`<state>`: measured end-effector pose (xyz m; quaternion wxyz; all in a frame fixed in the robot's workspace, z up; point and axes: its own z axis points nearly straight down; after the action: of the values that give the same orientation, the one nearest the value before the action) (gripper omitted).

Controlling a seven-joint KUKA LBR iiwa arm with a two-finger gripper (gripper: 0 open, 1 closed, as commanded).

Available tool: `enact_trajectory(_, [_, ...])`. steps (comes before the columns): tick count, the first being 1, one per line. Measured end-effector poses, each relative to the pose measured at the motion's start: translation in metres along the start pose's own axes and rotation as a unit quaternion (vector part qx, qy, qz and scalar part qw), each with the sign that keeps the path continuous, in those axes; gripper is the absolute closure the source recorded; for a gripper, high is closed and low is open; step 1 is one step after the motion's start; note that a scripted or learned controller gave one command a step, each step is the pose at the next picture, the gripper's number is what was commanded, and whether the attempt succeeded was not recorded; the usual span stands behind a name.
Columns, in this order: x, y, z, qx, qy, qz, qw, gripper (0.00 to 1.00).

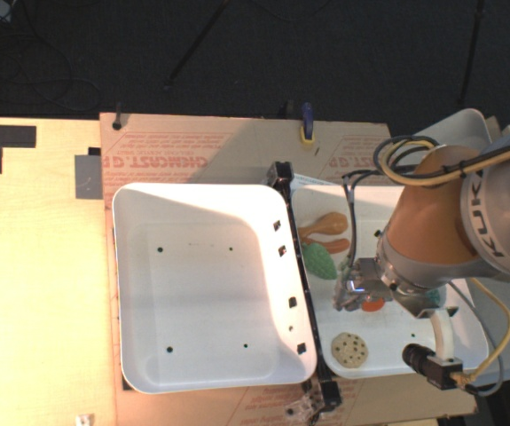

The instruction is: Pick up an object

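My gripper [354, 295] hangs low inside the right bin [388, 362], under the orange band of the arm. A small red object [372, 305] lies right beside its metal tips, partly covered by the wrist. To the gripper's left lies a green leafy piece [318, 260], and above that an orange-brown drumstick-shaped piece [327, 226]. A tan round cookie with dark dots [350, 350] sits near the bin's front wall. Whether anything is between the tips is hidden.
The left bin [139, 238] is a wide white tray sitting on brown cardboard. Black clips run along the seam between the two bins [292, 302]. The arm's body covers most of the right bin's right half. A blue clamp [307, 122] stands at the cardboard's back edge.
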<state>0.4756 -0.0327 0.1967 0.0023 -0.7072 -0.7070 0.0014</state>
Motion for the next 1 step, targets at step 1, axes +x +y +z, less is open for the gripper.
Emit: enact_trajectory(1, [0.0383,0.0171,-0.0646,-0.003,0.0,-0.002,1.0,1.0])
